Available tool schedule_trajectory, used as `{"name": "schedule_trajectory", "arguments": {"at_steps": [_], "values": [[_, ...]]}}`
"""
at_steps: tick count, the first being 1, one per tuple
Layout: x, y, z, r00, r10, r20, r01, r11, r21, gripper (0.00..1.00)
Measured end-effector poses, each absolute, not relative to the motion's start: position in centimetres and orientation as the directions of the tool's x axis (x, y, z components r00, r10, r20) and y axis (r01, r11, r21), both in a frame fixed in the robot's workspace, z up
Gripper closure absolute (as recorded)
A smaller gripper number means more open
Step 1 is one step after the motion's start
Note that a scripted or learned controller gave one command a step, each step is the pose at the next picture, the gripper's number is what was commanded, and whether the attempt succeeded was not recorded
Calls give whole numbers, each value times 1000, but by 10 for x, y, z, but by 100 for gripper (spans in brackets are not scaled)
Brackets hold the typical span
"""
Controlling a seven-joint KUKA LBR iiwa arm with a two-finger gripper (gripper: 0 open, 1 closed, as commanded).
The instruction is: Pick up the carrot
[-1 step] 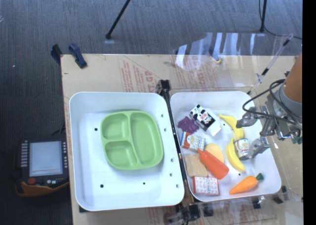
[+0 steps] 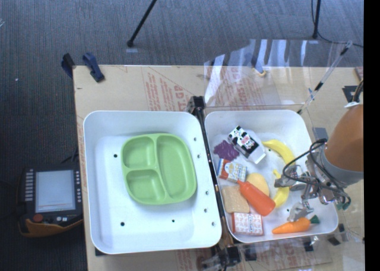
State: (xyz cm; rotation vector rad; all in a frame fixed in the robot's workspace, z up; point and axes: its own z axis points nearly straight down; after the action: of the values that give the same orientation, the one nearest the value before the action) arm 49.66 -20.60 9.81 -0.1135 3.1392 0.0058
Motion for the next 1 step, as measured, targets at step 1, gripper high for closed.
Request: {"name": "schedule_trajectory", "arguments": {"at_steps": [1], "values": [[558,-125,126,-990,-141,-6,-141,990,4,0]]}}
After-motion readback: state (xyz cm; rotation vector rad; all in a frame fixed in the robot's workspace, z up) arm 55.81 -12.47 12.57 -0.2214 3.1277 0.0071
